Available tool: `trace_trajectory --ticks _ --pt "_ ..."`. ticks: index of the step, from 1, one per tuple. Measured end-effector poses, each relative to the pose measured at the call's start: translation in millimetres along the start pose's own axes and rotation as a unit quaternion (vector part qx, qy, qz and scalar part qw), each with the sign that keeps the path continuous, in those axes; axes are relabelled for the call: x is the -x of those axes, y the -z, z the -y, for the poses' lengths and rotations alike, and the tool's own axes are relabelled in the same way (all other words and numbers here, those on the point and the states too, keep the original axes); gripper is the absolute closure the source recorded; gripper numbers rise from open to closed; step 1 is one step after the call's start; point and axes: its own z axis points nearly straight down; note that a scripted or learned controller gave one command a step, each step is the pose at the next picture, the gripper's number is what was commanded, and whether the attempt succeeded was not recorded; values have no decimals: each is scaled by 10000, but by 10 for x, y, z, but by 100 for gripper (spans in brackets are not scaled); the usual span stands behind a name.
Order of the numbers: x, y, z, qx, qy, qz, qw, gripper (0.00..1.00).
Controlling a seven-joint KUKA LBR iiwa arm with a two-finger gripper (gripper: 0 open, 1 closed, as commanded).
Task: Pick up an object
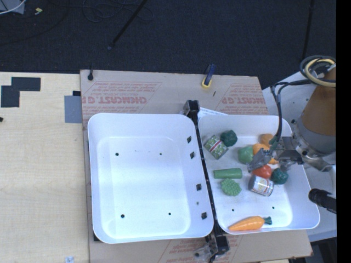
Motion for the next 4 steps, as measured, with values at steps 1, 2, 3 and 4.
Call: trace_trajectory --ticks 1,2,3,4 --pt "-312 -1329 9 -51 2 -18 10000 0" --pt "-275 -1166 -9 -11 -46 -3 10000 100" --pt "-233 -1361 -333 11 2 5 10000 100" --pt "-130 -1366 -832 26 3 9 10000 100"
